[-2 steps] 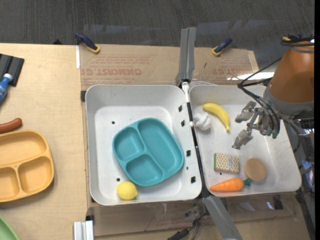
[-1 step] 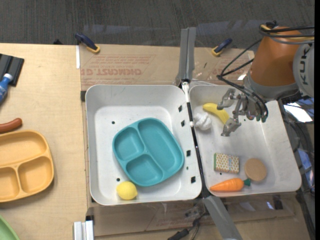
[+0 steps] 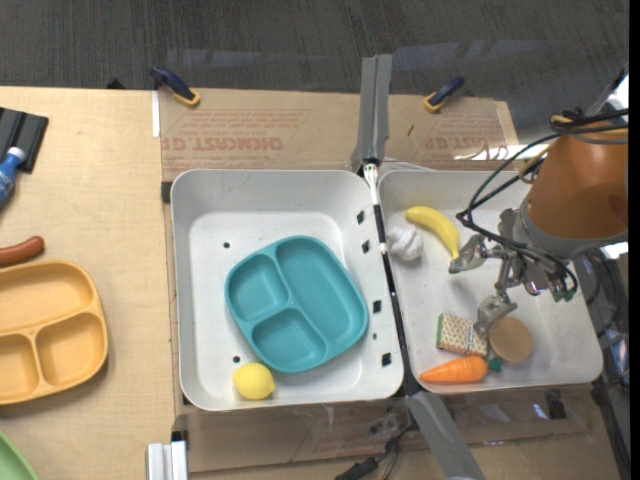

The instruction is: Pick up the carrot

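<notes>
Just one carrot [image 3: 455,371], one banana [image 3: 435,227].

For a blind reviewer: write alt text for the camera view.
The gripper hangs over the right bin, above a carrot lying at its front edge beside a wooden disc. A banana lies further back; the left bin holds a teal tray.

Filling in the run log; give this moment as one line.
target: carrot, right bin front | gripper: above it, holding nothing | neighbours: round disc, patterned packet | status: not picked
</notes>
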Motion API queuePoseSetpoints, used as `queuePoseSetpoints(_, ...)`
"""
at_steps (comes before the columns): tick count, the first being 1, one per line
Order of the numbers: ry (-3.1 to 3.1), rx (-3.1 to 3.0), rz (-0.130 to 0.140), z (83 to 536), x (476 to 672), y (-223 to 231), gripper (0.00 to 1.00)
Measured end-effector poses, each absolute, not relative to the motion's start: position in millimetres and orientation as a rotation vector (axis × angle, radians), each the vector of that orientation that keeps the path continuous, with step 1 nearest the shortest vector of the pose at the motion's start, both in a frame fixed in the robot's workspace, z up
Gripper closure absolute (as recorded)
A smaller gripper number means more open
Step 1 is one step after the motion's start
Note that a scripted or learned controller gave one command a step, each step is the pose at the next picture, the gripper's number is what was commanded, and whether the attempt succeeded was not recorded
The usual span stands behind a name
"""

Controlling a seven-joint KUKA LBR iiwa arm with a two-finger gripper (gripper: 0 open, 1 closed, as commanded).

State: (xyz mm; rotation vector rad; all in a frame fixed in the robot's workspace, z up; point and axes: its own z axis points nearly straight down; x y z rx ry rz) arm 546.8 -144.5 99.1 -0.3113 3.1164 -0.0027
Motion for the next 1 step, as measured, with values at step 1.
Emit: queuePoseSetpoints(1,3.113,-0.368,0.000,160.1,556.1,-126.3,0.00)
